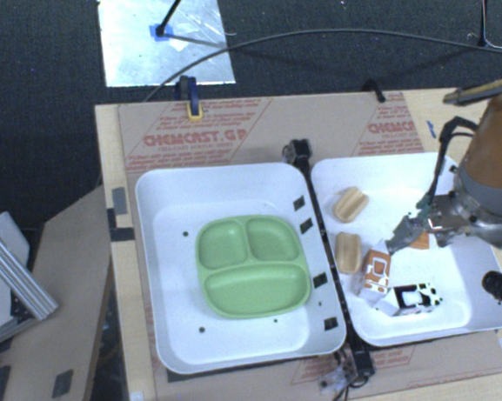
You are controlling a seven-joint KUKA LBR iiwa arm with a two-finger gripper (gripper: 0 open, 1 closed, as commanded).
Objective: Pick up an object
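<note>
End effector (404, 232) tips indistinct over right bin (393, 327)

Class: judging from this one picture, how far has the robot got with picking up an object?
Done: the gripper has reached into the right bin, among the objects. In hand: nothing visibly held. Left: grasp and lift something; the tan blocks and the black-and-white box lie on the bin floor.

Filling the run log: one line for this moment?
arm: over right white bin | pincer: above orange-white carton | green divided plate: left bin
</note>
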